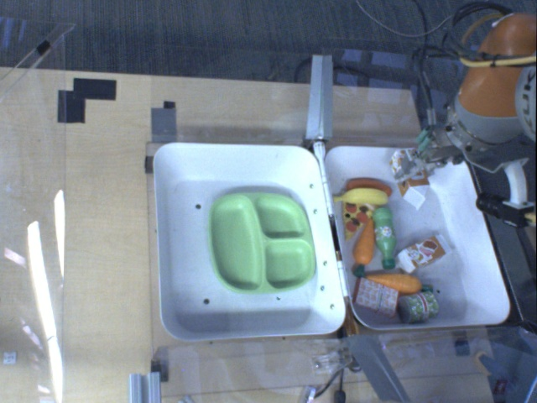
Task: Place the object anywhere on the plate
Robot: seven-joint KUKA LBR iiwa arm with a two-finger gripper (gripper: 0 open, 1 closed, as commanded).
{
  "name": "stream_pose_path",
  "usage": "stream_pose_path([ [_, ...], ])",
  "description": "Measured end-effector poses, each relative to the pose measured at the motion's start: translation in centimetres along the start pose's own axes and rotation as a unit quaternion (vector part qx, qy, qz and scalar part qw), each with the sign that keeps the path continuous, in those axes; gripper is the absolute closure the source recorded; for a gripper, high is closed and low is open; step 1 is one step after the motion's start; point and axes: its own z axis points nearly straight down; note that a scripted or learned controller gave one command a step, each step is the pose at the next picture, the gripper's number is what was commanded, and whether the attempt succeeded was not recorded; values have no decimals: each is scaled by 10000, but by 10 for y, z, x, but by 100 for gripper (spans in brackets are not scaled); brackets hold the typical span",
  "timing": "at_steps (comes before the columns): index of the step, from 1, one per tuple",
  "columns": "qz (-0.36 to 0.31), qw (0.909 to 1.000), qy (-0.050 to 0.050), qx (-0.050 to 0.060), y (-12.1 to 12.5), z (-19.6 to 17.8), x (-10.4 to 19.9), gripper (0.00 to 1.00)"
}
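Observation:
A green divided plate [260,240] lies in the middle of the left bin [180,191], with nothing on it. The toy foods sit in the right bin [470,225]: a hot dog [367,184], a banana [367,196], a pizza slice [356,217], a carrot [363,241], a green bottle [383,234], a brown and white carton [422,253], a second carrot [394,282], a red box [377,296] and a green can [417,306]. My gripper [409,167] hangs over the back of the right bin, just above a small white and orange piece [415,196].
A metal divider [319,99] runs between the two bins at the back. The arm's orange band [495,65] and dark cables lie at the upper right. A clear panel [33,225] covers the bench on the left.

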Motion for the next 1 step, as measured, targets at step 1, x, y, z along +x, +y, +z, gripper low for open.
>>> stream_pose_path([
  [1,-447,9990,11,11,-2,19,93,100],
])
